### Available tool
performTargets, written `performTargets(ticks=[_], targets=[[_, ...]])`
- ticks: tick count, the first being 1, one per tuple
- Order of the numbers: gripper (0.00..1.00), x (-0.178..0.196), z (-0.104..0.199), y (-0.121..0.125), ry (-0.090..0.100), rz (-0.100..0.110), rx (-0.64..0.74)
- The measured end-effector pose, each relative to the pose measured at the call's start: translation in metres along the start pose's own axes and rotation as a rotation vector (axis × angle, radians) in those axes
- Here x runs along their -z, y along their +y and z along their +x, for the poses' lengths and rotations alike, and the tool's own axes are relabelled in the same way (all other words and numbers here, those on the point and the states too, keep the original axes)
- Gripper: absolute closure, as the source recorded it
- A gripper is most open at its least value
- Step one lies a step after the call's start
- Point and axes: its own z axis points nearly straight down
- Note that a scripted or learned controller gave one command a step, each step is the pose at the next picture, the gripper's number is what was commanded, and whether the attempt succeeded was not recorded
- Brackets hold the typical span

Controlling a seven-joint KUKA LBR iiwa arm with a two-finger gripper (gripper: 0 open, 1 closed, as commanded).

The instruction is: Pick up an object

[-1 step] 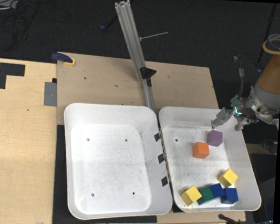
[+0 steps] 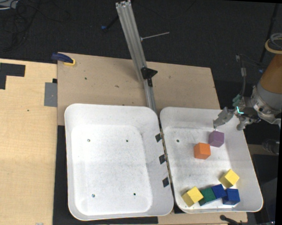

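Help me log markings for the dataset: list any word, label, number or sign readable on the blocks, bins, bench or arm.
None can be read. The blocks, such as the purple block and orange block, show plain faces; the white bins carry no print.

Even overhead lighting; white bins (image 2: 111,131) bright, mild glare, soft short shadows. Background beyond worktop (image 2: 18,139) dark. Focus slightly soft, grain visible; no evident edge distortion.

A pale wooden bench (image 2: 104,80) is carrying two shallow white bins, the left bin (image 2: 78,117) and the right bin (image 2: 188,118), sitting edge to edge, with a blue-and-yellow clamp (image 2: 63,58) lying at its far-left corner.
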Motion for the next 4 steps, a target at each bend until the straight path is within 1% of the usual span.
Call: performTargets(ticks=[1, 2, 3, 4], targets=[[0.00, -0.056, 0.010, 0.003, 0.002, 0.005, -0.001], [0.00, -0.096, 0.002, 0.004, -0.003, -0.005, -0.003], [0.00, -0.096, 0.001, 0.009, -0.006, -0.022, -0.003], [1.00, -0.086, 0.000, 0.010, -0.009, -0.026, -0.002]])
